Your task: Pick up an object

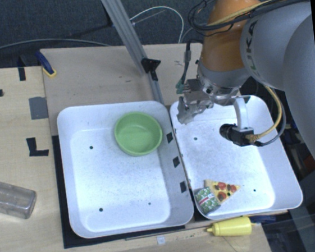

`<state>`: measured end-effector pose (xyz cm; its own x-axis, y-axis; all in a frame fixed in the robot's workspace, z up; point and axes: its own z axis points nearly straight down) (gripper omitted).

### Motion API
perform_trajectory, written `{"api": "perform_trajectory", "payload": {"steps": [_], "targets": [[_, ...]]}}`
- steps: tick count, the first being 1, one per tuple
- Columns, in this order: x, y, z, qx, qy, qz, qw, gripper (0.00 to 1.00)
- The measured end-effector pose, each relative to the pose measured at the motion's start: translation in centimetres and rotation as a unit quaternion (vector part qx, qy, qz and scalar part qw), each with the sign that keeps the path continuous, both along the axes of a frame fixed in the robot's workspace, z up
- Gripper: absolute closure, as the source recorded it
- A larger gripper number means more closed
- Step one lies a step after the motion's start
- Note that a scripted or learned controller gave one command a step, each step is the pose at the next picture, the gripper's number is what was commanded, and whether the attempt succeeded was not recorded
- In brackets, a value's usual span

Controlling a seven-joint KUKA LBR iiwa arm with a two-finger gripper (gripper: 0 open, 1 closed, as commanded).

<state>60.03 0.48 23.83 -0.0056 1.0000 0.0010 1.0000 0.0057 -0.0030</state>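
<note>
We are looking down on the bench, a pale wooden surface that is carrying two shallow white bins side by side. The arm is reaching in from the right, its grey bulk and orange band taking up the upper right of the view, with dark cables looping around the wrist.

The left bin is sitting with its right wall touching the right bin along the middle seam. A slanted grey pole is crossing the bench above the left bin and ending near the top of that seam.

The green bowl is resting upright in the upper right part of the left bin, near the bin's right wall but apart from it.

A clear plastic cylinder is lying on its side on the bench, well to the left of both bins.

The gripper is hanging over the top left corner of the right bin, close to the seam and well apart from everything lying in the bins. We cannot tell how its jaws are standing, as the wrist is hiding them from above, and we are seeing nothing held there.

A yellow bottle-shaped object is lying on its side just outside the lower edge of the right bin.

A small toy pizza slice is lying flat in the lower left part of the right bin, and a small green packet is sitting against its left side, close to the bin's left wall.
</note>
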Motion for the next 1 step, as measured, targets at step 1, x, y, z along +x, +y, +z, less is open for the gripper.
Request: {"api": "perform_trajectory", "payload": {"steps": [1], "targets": [[-1.17,5.84,0.48,0.0006,0.0,0.001,1.0,1.0]]}}
